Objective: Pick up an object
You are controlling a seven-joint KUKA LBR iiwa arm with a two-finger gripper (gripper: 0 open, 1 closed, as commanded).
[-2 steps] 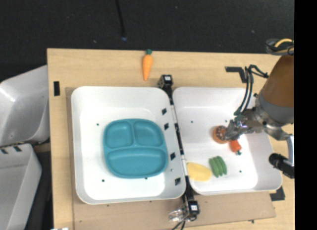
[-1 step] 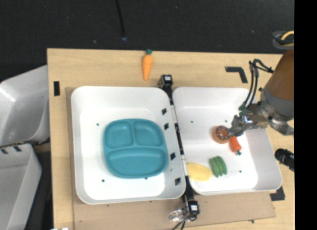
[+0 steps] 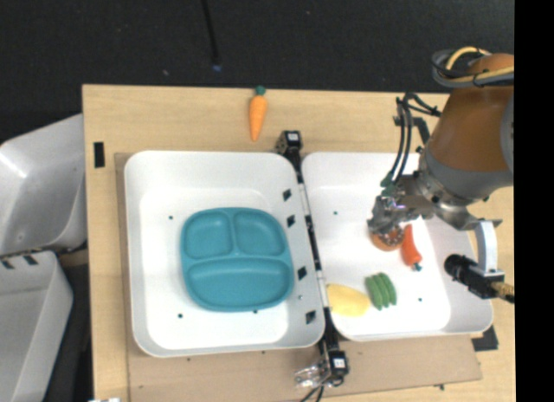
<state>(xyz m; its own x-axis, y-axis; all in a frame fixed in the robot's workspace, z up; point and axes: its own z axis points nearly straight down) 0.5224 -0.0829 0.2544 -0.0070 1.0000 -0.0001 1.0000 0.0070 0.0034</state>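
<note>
Nearest, below the tool [image 3: 387,229], lie one yellow plastic lemon [image 3: 348,300] and one ridged green vegetable [image 3: 380,291]; one small red-orange pepper [image 3: 410,248] lies beside the tool, grip unclear; far left, one teal divided plate [image 3: 235,258]; beyond, one orange toy carrot [image 3: 257,115] on the table [image 3: 173,119].

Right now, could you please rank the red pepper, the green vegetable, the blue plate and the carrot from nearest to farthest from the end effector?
From the end effector:
1. Red pepper, right beside it.
2. Green vegetable, below it, same bin.
3. Blue plate, left bin.
4. Carrot, on the bench above the bins.
</note>
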